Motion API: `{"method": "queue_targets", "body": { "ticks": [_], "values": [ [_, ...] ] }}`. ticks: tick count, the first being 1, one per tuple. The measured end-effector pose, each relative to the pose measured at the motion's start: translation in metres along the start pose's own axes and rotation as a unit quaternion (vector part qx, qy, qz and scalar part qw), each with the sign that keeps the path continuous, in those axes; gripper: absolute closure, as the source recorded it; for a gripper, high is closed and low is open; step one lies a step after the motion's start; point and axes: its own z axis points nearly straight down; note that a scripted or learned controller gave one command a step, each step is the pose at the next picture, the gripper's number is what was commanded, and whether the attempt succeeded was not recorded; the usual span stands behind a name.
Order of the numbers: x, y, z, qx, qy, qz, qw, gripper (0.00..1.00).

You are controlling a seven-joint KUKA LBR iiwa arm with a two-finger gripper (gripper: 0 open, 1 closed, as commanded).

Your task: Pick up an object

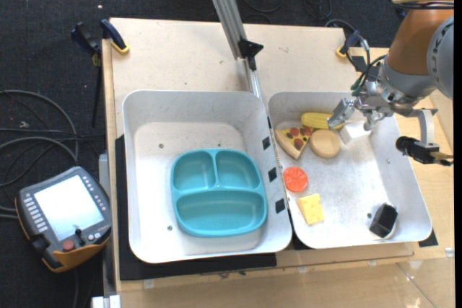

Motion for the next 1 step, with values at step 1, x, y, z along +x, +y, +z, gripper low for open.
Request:
{"method": "queue_targets", "body": {
  "ticks": [1],
  "values": [
    [-0.0042,0.0050,0.0413,-0.011,-0.006,0.000,0.9999,0.00]
  ]
}}
